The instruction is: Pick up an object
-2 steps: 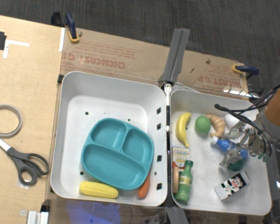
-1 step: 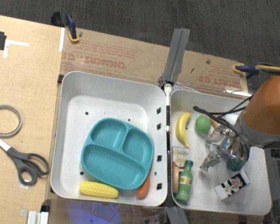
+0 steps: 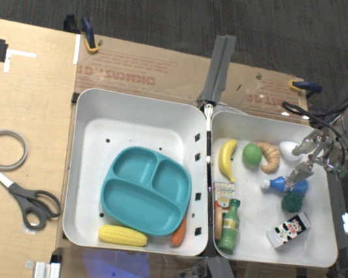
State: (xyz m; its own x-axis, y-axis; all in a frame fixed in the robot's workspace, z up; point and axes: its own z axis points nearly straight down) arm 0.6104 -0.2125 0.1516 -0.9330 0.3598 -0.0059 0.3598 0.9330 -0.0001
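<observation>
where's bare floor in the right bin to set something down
Bare floor lies along the near wall of the right bin, between the green bottle and the milk carton. The far half is crowded: banana, green ball, croissant, gripper.

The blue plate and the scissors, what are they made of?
The blue plate looks like smooth plastic: one even teal colour, soft rounded dividers, a dull sheen. The scissors seem to have shiny metal blades and grey handles, probably plastic, though that is hard to tell from here.

A divided plate (image 3: 147, 190) lies in the left bin (image 3: 85, 153), corn (image 3: 123, 235) before it.
</observation>
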